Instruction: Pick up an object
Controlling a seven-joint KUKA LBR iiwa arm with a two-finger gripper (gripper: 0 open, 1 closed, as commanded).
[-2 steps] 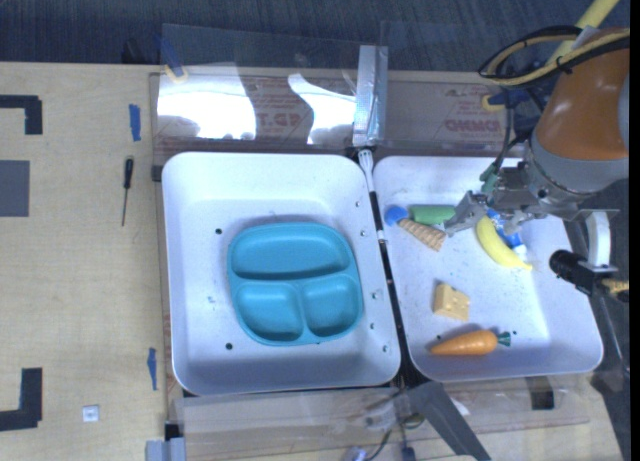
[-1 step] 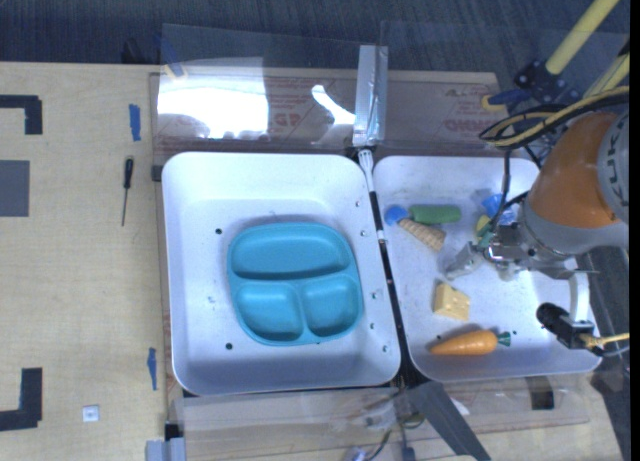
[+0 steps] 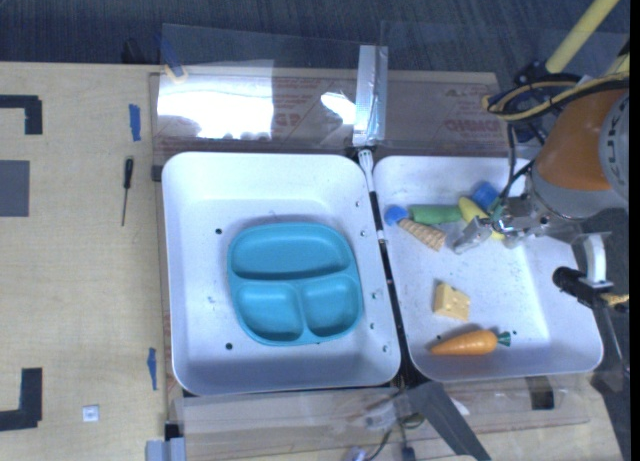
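Beside the gripper (image 3: 478, 234) – green toy (image 3: 436, 215) just left, fingers' state unclear.

Turquoise divided plate (image 3: 293, 281), white bins (image 3: 190, 209), orange carrot (image 3: 464, 343), yellow cheese wedge (image 3: 451, 301), green pod (image 3: 433, 215)

Wooden bench (image 3: 70, 279) viewed from above. Two shallow white bins rested side by side upon it: the left bin (image 3: 190, 199) and the right bin (image 3: 560, 344), their inner rims touching. A screwdriver (image 3: 126, 189) lay on the bare wood left of the bins, near blue tape marks (image 3: 134, 121).
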